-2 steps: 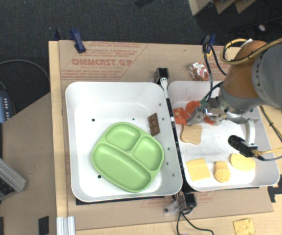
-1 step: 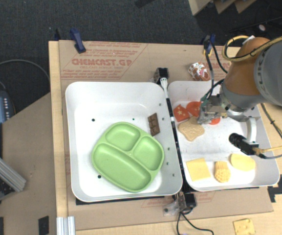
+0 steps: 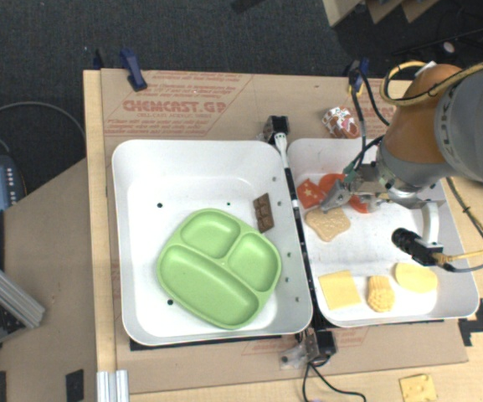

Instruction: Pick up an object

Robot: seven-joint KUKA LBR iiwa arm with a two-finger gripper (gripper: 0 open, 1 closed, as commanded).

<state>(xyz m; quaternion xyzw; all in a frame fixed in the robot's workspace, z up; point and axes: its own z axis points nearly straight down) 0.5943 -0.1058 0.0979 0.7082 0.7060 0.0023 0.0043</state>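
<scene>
The right bin (image 3: pixel 360 251) holds a red, star-marked piece (image 3: pixel 313 191) at its far left, with a tan toast-like piece (image 3: pixel 329 224) just in front of it. Along the near side lie a yellow cheese square (image 3: pixel 340 290), a small ridged yellow piece (image 3: pixel 380 293) and a round yellow piece (image 3: pixel 415 277). My gripper (image 3: pixel 350 195) is low over the right end of the red piece, with the orange-banded wrist behind it. The gripper body hides how it meets the red piece.
The left bin (image 3: pixel 141 170) holds a green divided plate (image 3: pixel 218 266) and a small brown bar (image 3: pixel 264 213) by the shared wall. A red-and-white wrapped item (image 3: pixel 340 122) lies on the board behind the right bin. A black cable end (image 3: pixel 410 244) hangs over that bin.
</scene>
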